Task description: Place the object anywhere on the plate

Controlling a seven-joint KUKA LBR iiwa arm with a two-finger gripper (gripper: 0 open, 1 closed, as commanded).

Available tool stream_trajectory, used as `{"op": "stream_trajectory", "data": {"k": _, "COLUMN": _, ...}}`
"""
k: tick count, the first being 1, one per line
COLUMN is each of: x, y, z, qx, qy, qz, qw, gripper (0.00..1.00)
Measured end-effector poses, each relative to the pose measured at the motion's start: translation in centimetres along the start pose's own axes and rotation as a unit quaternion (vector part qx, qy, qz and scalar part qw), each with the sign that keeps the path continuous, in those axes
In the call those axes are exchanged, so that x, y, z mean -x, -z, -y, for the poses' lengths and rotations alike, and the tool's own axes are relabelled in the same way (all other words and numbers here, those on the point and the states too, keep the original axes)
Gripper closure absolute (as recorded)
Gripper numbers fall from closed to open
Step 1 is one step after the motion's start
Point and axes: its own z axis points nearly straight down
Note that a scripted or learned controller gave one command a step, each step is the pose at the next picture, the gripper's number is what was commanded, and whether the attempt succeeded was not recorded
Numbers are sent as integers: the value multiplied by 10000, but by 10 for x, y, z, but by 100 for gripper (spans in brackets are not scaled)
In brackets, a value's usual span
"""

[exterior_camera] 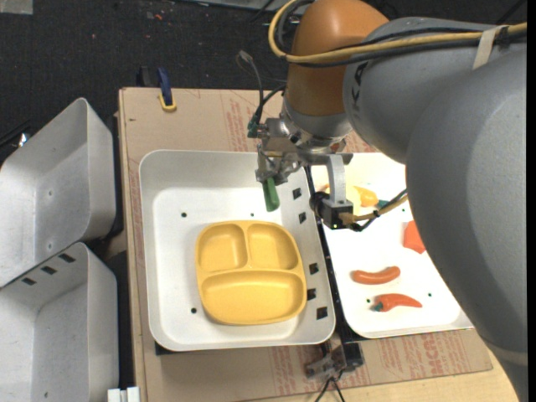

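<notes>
- lower centre: the yellow three-compartment plastic plate point(249, 275) lies in the left white bin point(159, 224).
- just above its far rim, the gripper point(272, 182) has its fingers clamped on a small green stick-like object point(272, 196), hanging upright.
- it looks light, stiff and smooth; the top-end hold seems best.

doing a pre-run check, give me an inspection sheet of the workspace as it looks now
surface: cardboard-covered bench bearing two white bins, left bin and right bin.
job's things: yellow divided plate lying flat in the left bin; a green object hangs between the fingers above the bin's far side, beyond the plate.
clutter: in the right bin, a red sausage-shaped item, a red-orange pepper-shaped item, an orange piece and a yellow piece.
grippers: gripper shut on the green object.
cables: yellow and black cables looped over the wrist.
surroundings: white trays left of the bench; dark floor.
</notes>
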Motion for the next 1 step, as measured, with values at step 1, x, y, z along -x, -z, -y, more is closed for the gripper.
{"op": "stream_trajectory", "data": {"k": 1, "x": 0, "y": 0, "z": 0, "qx": -2, "qy": 2, "qz": 1, "qw": 10000, "gripper": 0}}
